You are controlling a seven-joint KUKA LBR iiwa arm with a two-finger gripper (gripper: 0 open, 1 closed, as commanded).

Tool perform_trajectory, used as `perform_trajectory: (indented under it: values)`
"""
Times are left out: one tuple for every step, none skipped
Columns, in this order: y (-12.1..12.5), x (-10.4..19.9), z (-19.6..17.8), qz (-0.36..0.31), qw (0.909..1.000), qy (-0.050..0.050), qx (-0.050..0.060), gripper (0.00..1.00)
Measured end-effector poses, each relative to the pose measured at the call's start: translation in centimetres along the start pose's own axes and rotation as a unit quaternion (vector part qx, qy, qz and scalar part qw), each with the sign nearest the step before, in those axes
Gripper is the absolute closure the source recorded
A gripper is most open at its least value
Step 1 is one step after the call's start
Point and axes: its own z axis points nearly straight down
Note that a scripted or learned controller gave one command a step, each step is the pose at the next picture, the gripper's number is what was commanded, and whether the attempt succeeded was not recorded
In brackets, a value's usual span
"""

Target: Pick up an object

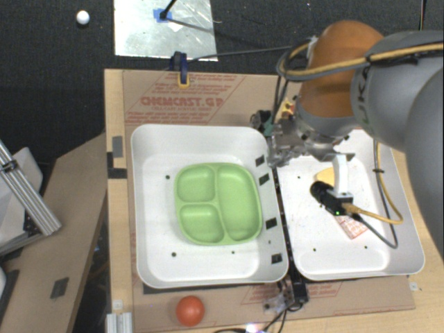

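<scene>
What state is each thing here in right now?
Green divided tray: flat, open side up, in the left bin.
Yellow piece: in the right bin, partly hidden.
Red flat piece: lying in the right bin.
Orange ball: resting outside the bins.
Tool: above the bins' shared edge.

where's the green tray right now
In the camera view the green tray lies flat in the middle of the left-hand bin, with an orange ball on the bench just in front of that bin.
</scene>
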Motion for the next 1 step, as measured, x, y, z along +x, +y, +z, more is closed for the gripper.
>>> perform_trajectory:
  values:
    - [1.17, 6.06, 0.54, -0.001, 1.0000, 0.000, 0.000, 1.00]
